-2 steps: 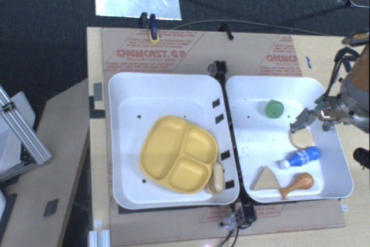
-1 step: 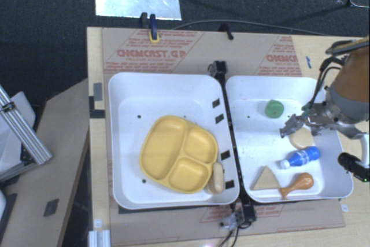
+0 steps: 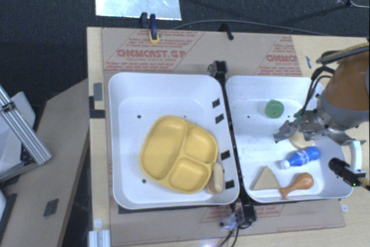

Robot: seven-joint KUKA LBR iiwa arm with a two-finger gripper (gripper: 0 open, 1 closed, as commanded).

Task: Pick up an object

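**Mia:** What is in the two white bins?

**Ben:** The left bin (image 3: pixel 124 124) has a big yellow tray (image 3: pixel 178 153) with three sections. A small tan roll (image 3: pixel 217 177) lies right against the tray's lower right edge.

**Mia:** And the right bin (image 3: pixel 254 98)?

**Ben:** It has a green round thing (image 3: pixel 274 108) near the top. Lower down is a blue and white bottle (image 3: pixel 300 157) lying on its side. Below the bottle is an orange-brown drumstick toy (image 3: pixel 298 184). Just left of that toy lies a tan triangle piece (image 3: pixel 266 179). They sit close together near the bottom of the bin.

**Mia:** Where is the robot arm (image 3: pixel 350 92)?

**Ben:** It comes in from the right, over the right bin. Its gripper (image 3: pixel 295 131) is down between the green round thing and the bottle.

**Mia:** Is the gripper holding something?

**Ben:** I see nothing between its fingers. I cannot tell how far open it is, because the grey parts are small and blurry. A pale bit shows under it, but I cannot tell what that is.

**Mia:** So the bottle is close to it?

**Ben:** Yes, just below it, lying on the bin floor.
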